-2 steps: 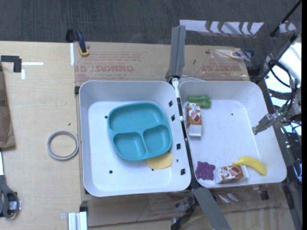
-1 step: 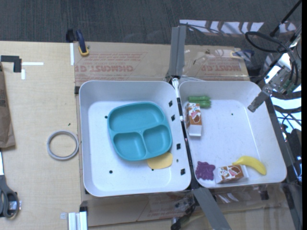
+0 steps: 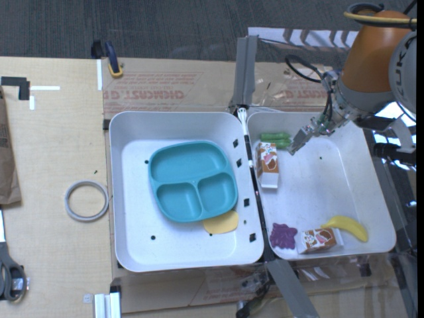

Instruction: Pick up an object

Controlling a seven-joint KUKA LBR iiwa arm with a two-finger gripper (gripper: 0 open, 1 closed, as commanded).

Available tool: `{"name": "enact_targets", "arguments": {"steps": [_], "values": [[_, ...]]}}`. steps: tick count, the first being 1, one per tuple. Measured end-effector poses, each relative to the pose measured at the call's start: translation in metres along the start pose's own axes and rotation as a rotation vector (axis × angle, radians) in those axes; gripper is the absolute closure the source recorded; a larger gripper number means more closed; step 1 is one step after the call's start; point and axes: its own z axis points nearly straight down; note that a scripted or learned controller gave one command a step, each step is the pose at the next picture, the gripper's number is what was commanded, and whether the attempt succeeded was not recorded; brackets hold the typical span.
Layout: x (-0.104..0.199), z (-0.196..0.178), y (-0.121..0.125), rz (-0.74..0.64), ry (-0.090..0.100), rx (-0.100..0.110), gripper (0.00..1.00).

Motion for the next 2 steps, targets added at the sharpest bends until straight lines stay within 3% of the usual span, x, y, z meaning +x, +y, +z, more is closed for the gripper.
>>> {"name": "enact_targets", "arguments": {"steps": [1,2], "values": [[0.0395,-0.0112,0.0615,-0.24,-0.003,-0.002,0.0],[0.0382,-0.0183,0.0618,-0.239,-0.003,-0.001,1.0]]}}
